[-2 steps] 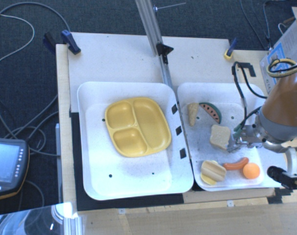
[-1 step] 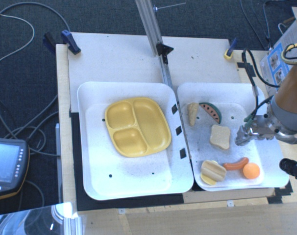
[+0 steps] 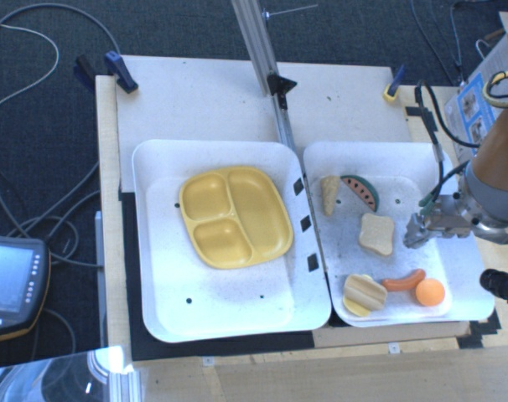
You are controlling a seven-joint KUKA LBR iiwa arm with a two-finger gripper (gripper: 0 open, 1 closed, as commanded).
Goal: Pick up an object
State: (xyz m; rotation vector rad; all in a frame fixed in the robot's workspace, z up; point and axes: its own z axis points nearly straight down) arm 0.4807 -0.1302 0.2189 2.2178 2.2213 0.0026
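I'm hovering the jaws (image 3: 415, 231) — spacing impossible to tell — near the right bin's right edge, centring over the tan bread slice (image 3: 376, 234) before descending.

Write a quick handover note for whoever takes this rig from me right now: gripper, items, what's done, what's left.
Gripper: over the right bin, just right of the bread slice; nothing seen between its fingers, open or shut unclear.
Right bin also holds: watermelon slice, bread chunk, sandwich, sausage, orange ball.
Left bin: yellow divided plate.
Done: nothing picked up yet.
Left: grasp one item and lift it.
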